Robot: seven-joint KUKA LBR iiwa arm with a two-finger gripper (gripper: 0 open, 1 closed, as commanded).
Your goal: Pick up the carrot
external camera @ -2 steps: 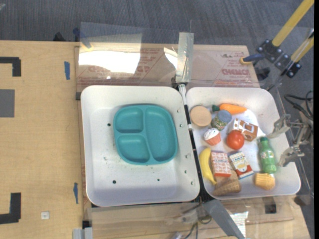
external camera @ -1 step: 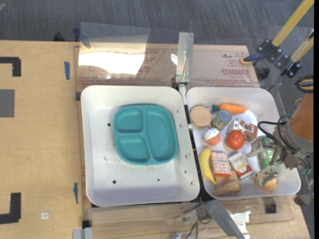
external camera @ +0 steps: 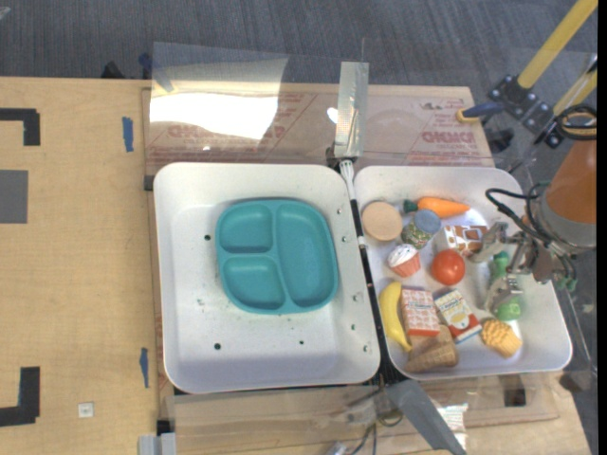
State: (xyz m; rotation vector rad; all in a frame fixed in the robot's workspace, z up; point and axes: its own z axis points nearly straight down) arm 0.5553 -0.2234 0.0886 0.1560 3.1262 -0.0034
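Note:
The carrot (external camera: 442, 207), orange with a pointed end, lies flat near the far edge of the right bin (external camera: 555, 349), just right of a round tan disc (external camera: 382, 221). My gripper (external camera: 504, 265) hangs low over the right side of that bin, to the right of the carrot and nearer the front, apart from it. It sits between a red-and-white carton (external camera: 465, 240) and a green toy (external camera: 508, 306). The orange band of the arm (external camera: 577, 188) shows at the right edge.
The right bin is crowded: a tomato (external camera: 449, 268), a banana (external camera: 392, 316), two small cartons (external camera: 419, 311), a yellow-orange toy (external camera: 501, 336), a small cup (external camera: 405, 260). The left bin (external camera: 180, 282) holds a teal divided plate (external camera: 278, 254).

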